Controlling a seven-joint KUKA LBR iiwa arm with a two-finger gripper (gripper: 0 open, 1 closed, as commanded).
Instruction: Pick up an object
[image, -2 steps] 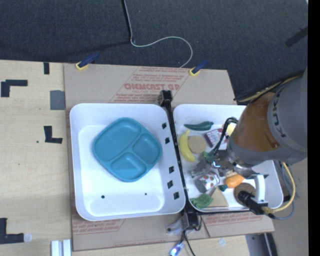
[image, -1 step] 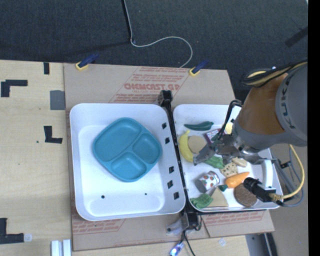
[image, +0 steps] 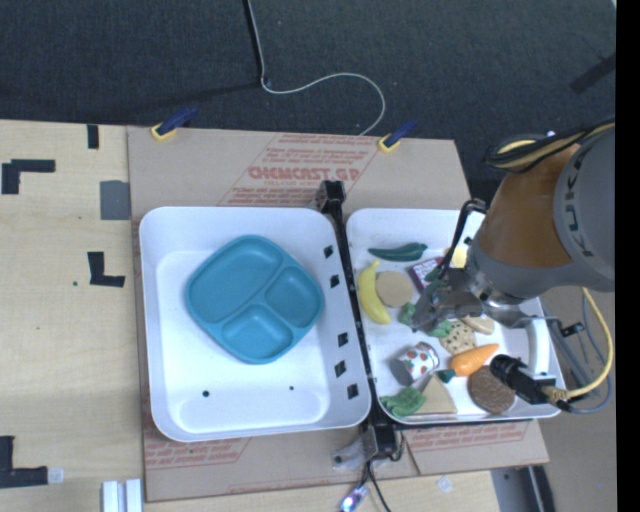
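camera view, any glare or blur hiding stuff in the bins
In the camera view the light is even and soft; the left bin shows a mild bright sheen around the blue tray but nothing washed out. The right bin's small items look slightly soft, and the gripper is dark and hard to read.

Dark carpet lies beyond a pale wooden bench.

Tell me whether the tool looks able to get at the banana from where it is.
Probably yes: the banana lies uncovered in the right bin, just left of the tool, with nothing stacked on it.
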